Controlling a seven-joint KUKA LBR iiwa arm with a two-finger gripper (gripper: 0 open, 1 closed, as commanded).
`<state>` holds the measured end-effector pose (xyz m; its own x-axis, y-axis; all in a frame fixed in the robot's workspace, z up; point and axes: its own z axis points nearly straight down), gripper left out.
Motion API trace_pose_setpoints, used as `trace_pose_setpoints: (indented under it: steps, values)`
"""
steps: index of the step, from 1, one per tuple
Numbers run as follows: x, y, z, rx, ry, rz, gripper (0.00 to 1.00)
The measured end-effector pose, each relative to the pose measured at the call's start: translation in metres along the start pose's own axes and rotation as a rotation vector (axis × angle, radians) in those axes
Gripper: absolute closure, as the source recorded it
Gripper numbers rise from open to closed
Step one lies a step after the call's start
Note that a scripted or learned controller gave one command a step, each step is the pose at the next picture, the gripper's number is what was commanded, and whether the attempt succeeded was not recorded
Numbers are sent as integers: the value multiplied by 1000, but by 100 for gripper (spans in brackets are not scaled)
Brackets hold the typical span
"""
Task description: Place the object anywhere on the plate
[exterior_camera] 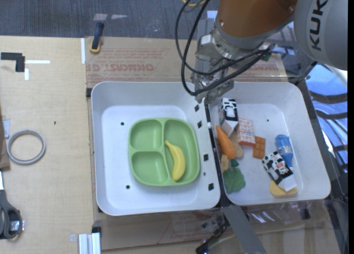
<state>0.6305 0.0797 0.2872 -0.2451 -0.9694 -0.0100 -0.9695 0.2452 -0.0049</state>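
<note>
Overhead, one claw (207,89), its opening unclear, hangs near one banana (176,160) on one green plate (145,136).

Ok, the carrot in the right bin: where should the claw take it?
Probably across the carrot's mid-body, coming straight down. It lies flat and long, tip toward the bin's far side, with the divider wall on its left and toy foods close on its right, so a side approach looks blocked.
</note>
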Motion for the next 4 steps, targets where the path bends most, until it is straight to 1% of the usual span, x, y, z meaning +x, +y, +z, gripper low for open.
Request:
trace_pose_setpoints:
  steps: [1, 3, 4]
  values:
    - [44, -2, 3, -6, 5, -337, 100]
    - [46, 2, 18, -7, 5, -561, 100]
    - [38, 11, -8, -6, 3, -768, 100]
